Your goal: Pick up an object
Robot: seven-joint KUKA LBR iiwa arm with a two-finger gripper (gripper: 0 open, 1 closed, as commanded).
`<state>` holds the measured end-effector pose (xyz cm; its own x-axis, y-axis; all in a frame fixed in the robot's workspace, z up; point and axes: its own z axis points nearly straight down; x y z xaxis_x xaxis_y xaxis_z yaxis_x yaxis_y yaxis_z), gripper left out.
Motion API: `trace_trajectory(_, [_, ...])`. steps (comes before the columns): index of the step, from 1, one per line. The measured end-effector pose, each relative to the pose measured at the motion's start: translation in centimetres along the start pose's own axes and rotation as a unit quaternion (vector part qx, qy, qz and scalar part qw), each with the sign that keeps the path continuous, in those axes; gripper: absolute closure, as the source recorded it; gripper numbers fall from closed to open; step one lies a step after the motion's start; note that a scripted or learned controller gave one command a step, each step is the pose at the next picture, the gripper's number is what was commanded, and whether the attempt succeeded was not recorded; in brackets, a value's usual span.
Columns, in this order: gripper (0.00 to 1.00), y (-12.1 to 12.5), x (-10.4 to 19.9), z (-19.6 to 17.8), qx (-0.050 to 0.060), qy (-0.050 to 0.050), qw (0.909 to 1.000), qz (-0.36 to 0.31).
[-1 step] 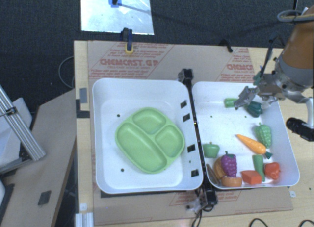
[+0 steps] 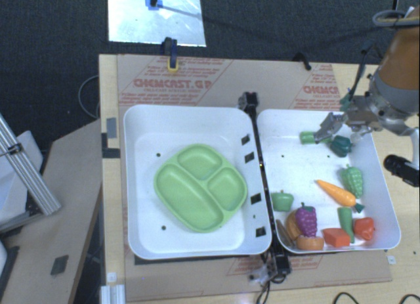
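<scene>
The arm reaches in from the right side of the worktop (image 2: 197,73), and its gripper (image 2: 326,132) hangs over the far part of the right bin (image 2: 387,191). Its light grey fingers (image 2: 328,125) slope down toward the left, and a small green object (image 2: 307,138) sits right at their tips, close to the bin's far edge. Whether the fingers are spread or closed, and whether the green piece is between them or merely beside them, cannot be told from this view. A dark teal object (image 2: 340,144) lies just beside the gripper, toward the bin's right edge.

The rest of the toys crowd the near right part of that bin: a green ridged vegetable (image 2: 354,180), an orange carrot (image 2: 336,192), a green pepper (image 2: 282,200), a purple bunch of grapes (image 2: 306,220), a red block (image 2: 336,237) and a red tomato (image 2: 365,228) by the near right corner. The left bin (image 2: 141,165) carries a green divided plate (image 2: 200,188) near its middle.

By the look of it, the step in hand is the grasp itself, at the small green object, with nothing lifted clear yet. The next move likely calls for a firm closing on that piece and a straight lift away from the bin floor, keeping off the teal object alongside. Being small and near the far wall, the piece could slip or get nudged away instead of caught.
</scene>
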<state>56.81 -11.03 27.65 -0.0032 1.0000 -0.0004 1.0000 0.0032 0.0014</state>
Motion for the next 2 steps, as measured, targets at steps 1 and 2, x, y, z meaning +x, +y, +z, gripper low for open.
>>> trace_trajectory(1, [0.0,0.2,0.0,4.2,0.001,0.0,1.0,0.001])
trace_trajectory(2, [0.0,-0.1,-0.5,8.6,0.002,0.0,1.0,0.001])
